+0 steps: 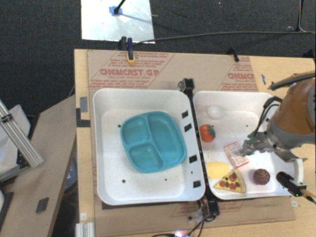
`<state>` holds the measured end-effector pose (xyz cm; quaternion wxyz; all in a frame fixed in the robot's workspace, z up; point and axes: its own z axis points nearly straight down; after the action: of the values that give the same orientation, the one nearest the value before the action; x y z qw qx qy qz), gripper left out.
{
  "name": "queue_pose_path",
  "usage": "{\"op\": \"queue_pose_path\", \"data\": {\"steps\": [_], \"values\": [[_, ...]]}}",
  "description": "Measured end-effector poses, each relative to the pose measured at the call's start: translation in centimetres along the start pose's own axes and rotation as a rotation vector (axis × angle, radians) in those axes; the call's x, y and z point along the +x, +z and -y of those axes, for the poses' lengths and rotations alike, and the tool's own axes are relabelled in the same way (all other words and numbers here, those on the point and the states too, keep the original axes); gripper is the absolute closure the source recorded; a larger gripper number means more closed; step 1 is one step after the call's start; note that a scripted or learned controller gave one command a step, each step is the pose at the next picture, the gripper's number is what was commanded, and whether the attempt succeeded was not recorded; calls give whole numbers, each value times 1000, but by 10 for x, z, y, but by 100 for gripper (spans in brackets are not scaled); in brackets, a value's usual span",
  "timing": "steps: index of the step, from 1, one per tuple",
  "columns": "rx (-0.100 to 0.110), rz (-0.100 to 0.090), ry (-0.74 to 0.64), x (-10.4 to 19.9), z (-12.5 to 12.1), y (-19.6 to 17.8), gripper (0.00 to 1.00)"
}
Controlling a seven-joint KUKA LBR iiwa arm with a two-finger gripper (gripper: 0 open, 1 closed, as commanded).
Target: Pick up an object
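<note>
Reaching in from the right, my gripper [247, 147] sits low in the right bin [232, 100], its tip at the small red-and-white packet [235, 154]; whether it grips anything I cannot tell, and the packet's print is too small to read. Just below lie a pizza slice [230, 182], a yellow piece [217, 170] and a dark round cake [261, 176]. Further left is a tomato [207, 132], up and left a white ball [215, 112]. Beyond, the left bin [113, 132] holds a teal divided plate [153, 141]. Board behind reads "CHEMCAST GP" [129, 72].
</note>
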<state>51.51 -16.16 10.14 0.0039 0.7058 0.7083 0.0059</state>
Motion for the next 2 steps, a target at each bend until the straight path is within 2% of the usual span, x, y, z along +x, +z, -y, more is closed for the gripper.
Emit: {"op": "queue_pose_path", "data": {"steps": [1,2], "values": [[7,5,-1,5,4,-59,100],[7,5,-1,7,2,-102,100]]}}
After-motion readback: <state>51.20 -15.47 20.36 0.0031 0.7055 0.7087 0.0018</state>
